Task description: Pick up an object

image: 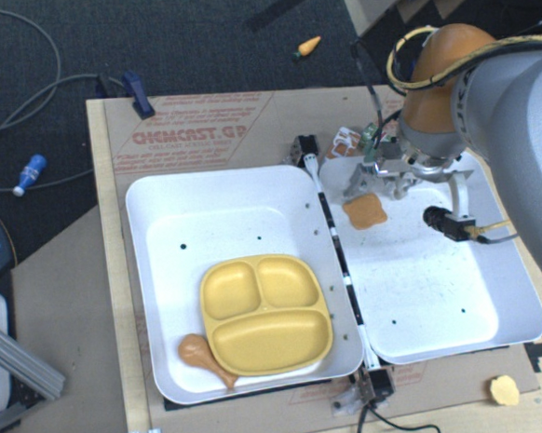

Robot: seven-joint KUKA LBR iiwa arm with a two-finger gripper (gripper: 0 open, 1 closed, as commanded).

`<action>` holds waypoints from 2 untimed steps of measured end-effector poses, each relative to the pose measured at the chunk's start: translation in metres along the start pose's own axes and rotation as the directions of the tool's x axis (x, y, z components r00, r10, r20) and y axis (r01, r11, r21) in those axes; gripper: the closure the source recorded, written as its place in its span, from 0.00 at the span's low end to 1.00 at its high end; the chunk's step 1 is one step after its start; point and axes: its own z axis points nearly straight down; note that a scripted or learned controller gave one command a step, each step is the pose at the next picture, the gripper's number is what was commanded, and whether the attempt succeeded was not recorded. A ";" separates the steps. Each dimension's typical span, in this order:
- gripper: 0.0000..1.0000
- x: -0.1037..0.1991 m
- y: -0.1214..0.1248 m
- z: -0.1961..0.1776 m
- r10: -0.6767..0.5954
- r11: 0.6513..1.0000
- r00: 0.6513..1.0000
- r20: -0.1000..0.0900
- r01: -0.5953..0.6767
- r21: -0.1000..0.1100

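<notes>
Toast [365, 212] lies in the right bin [447, 318], at seven o'clock just beside the gripper [380, 182]; whether its claw is clenched I cannot tell.

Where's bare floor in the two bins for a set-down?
Left bin: bare strip along the far wall, above the yellow divided plate; the near part is crowded by the plate and the orange drumstick toy. Right bin: near half is bare; far end is crowded by the gripper and tan bread piece.
</notes>
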 end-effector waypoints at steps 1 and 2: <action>0.00 0.006 -0.022 0.000 0.003 1.000 1.000 -0.001 -0.003 0.007; 0.00 0.006 -0.021 0.000 0.002 1.000 1.000 -0.001 -0.002 0.005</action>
